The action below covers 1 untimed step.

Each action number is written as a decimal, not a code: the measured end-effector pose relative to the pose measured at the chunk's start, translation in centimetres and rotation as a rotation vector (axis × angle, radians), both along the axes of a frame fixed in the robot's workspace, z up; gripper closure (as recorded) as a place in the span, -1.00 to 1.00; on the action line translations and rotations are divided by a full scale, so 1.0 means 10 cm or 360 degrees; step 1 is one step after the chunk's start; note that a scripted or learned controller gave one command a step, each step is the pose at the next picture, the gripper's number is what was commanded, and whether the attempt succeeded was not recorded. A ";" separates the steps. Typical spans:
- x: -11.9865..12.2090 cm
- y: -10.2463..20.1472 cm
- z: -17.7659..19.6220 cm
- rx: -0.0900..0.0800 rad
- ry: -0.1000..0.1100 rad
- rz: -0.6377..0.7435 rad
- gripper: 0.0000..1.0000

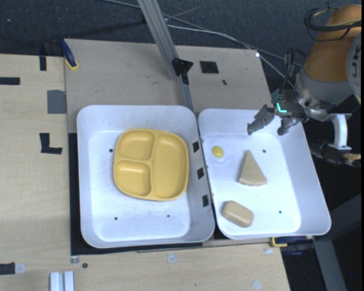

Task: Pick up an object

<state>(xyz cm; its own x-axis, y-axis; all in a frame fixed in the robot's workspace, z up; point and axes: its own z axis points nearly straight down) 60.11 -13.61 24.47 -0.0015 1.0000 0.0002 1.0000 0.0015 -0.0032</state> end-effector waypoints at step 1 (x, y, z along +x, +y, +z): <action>0.00 0.00 0.01 0.0000 -0.0003 0.0000 -1.00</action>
<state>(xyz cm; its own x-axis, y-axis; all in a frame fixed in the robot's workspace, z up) 60.15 -13.61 24.55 -0.0018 1.0000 0.0000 1.0000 0.0018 -0.0015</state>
